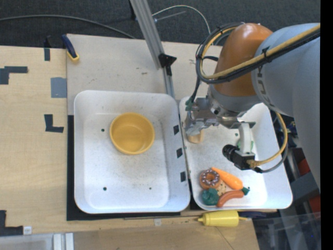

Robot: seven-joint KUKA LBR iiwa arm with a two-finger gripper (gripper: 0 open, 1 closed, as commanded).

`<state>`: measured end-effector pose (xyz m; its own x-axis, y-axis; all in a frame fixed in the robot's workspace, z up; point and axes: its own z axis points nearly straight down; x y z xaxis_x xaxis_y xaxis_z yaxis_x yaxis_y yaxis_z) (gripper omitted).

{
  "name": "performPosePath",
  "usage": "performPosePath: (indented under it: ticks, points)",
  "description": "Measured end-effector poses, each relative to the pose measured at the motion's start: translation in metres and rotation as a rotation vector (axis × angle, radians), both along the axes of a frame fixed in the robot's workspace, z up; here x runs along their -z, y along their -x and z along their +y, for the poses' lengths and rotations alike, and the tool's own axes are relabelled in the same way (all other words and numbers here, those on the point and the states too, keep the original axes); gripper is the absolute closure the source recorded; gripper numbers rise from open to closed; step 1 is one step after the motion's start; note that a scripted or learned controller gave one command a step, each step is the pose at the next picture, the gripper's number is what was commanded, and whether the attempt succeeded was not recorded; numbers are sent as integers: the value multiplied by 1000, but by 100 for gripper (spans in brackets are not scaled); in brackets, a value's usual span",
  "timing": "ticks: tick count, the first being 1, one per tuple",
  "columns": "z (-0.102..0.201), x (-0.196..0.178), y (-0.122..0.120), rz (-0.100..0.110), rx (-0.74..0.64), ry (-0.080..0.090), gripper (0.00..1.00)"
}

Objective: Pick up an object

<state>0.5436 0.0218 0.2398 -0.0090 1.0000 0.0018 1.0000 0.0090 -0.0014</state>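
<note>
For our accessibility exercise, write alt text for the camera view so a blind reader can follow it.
A grey robot arm's end effector hangs over a small tan object in the right bin. Toy foods, including a donut and carrot, lie near its front; the left bin holds a yellow bowl.

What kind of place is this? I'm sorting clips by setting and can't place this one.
Most likely a robotics lab bench for grasping trials. A grey arm reaches over two white bins, toy food such as a carrot lies in one, and loose cables run across the dark floor.
</note>
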Motion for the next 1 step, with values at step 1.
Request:
performPosePath:
  ticks: [1]
  points:
    - [53,17,-6,2,3,1,100]
